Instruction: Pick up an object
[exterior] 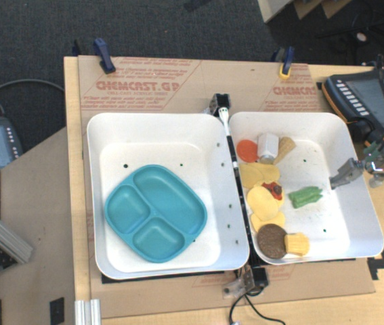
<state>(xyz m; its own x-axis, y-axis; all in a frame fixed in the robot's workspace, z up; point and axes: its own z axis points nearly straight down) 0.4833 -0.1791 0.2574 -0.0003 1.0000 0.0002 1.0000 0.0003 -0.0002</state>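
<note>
The right bin (344, 137) holds several toy food pieces along its left side. An orange-red round piece (247, 150), a grey-white cylinder (267, 145) and a tan cone (285, 147) lie at the back. Yellow pieces (259, 175) and a small red piece (275, 191) sit in the middle. A green piece (305, 196) lies nearer the bin's centre. A brown disc (271, 240) and a yellow chunk (297, 244) are at the front. My gripper (345, 175) reaches in over the bin's right rim, to the right of the green piece and apart from it, with nothing seen in it.
The left bin (103, 131) carries a teal divided plate (155, 212). A black divider strip (232, 161) runs between the bins. A tablet-like pendant (357, 93) and cables lie at the bench's back right. Blue and yellow clamps (103, 55) hold the cardboard's far edge.
</note>
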